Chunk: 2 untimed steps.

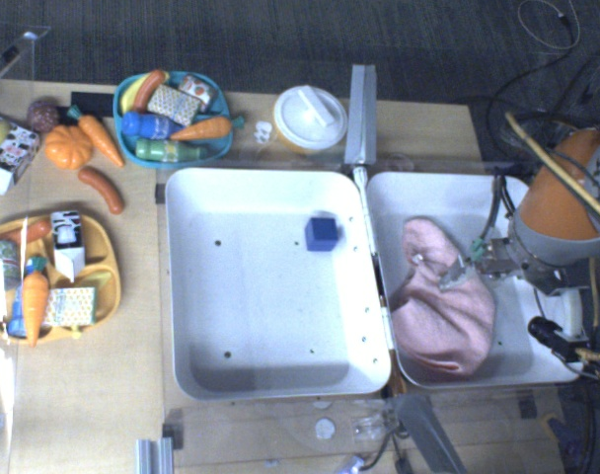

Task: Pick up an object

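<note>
Two bins side by side. Block (322,233) lies in left bin (211,363), upper right part. Cloth (440,299) lies in right bin (418,191), left side; gripper (465,268) over its upper right edge. Left of bins: two dishes of toy food, upper (172,154) and lower (108,275).

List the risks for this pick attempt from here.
1. The gripper sits at the pink cloth in the right bin; soft folds may slip out when lifted.
2. The cloth lies against the bin's left wall, so it could drag or snag.
3. The blue block sits far away in the left bin.
</note>
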Motion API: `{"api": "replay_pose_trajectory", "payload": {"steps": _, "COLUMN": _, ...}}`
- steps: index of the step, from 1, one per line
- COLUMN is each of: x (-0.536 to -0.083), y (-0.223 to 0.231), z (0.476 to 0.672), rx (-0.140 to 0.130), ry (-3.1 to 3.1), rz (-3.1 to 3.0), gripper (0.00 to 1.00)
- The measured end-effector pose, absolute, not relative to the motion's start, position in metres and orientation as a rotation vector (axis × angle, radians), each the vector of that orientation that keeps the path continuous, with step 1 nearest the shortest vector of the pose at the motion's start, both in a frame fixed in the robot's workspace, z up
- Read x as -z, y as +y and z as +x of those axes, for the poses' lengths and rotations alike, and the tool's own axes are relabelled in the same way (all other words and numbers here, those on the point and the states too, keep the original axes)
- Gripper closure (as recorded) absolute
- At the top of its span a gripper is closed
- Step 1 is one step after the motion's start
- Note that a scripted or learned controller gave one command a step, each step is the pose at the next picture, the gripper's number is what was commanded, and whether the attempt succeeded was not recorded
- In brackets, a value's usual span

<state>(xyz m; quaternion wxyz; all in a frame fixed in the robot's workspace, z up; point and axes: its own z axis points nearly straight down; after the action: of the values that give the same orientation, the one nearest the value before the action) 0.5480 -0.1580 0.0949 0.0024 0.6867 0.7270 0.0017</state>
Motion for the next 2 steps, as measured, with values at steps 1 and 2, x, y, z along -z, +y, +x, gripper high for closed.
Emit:
{"api": "replay_pose_trajectory", "payload": {"steps": 1, "x": -0.09, "y": -0.113, "z": 0.55, "rx": -0.012, "ry": 2.416, "rz": 1.987, "gripper": 0.0}}
{"api": "replay_pose_trajectory", "payload": {"steps": 2, "x": -0.089, "y": -0.094, "z": 0.607, "rx": -0.012, "ry": 2.308, "rz": 2.116, "gripper": 0.0}}
